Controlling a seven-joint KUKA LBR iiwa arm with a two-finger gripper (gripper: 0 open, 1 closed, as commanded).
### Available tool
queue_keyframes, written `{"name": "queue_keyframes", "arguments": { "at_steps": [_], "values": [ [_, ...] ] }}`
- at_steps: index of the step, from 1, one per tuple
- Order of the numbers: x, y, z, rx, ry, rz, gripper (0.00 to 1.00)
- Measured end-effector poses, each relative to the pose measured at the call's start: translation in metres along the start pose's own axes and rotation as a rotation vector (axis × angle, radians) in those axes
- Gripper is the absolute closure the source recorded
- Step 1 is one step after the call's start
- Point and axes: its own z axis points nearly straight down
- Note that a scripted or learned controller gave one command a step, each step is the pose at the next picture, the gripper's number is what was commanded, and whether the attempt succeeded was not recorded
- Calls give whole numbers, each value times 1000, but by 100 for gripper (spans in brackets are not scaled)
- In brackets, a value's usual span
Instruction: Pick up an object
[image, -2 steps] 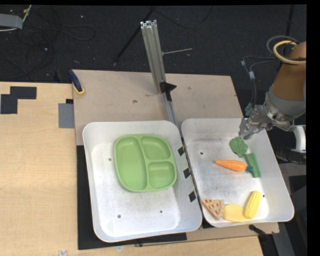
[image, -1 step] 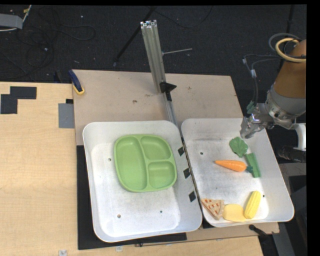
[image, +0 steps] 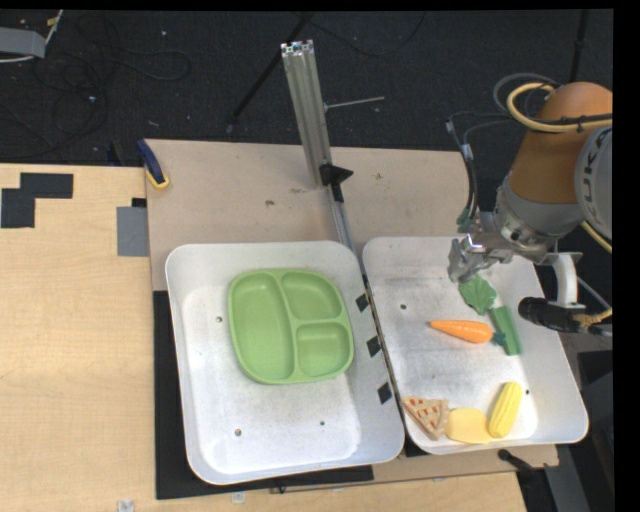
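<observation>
- The grey arm with its orange band is reaching in from the right, and its gripper (image: 470, 262) is hanging over the far part of the right bin (image: 425, 275).
- Whether the gripper is apart or together cannot be told from this slanted view.
- A green toy vegetable (image: 492, 310) is lying just near of the gripper, its upper end sitting right at the gripper's tip; whether it is being touched or pinched cannot be made out.
- An orange carrot (image: 462, 330) is resting on the bin floor just near of that green piece, its tip pointing left.
- Along the near edge of the right bin, a waffle-patterned wedge (image: 426, 413), a pale yellow round piece (image: 464, 426) and a yellow corn cob (image: 505, 409) are sitting in a row from left to right, well apart from the gripper.
- The left bin (image: 200, 400) is holding a green divided plate (image: 291, 326), lying flat in its far half.
- A metal post (image: 308, 110) is standing beyond the bins.
</observation>
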Motion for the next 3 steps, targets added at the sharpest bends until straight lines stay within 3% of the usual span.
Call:
{"name": "queue_keyframes", "arguments": {
  "at_steps": [3],
  "values": [
    [160, -6, -17, -3, -2, -1, 100]
  ]
}}
